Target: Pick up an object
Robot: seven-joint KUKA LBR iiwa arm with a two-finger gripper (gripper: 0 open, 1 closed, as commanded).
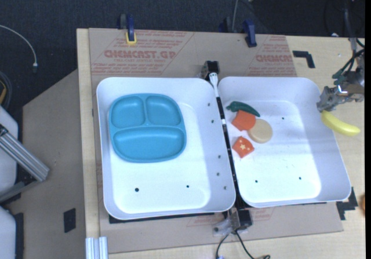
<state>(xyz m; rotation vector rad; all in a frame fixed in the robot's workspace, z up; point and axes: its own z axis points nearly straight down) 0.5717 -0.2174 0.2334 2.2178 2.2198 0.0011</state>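
A yellow banana (341,124) lies over the right rim of the right bin (290,194). My gripper (329,100) hangs just above the banana's upper left end, at the far right of the view; whether it touches the banana is unclear. Near the right bin's left wall sit a dark green piece (243,106), an orange-red piece (244,120), a tan round disc (261,131) and a small red-orange block (243,146), all close together.
A blue divided plate (148,127) lies in the left bin (162,197). A black rail (223,136) runs between the two bins. Blue clamps (249,32) hold the cardboard at the bench's back edge. Cables hang by the arm at the right.
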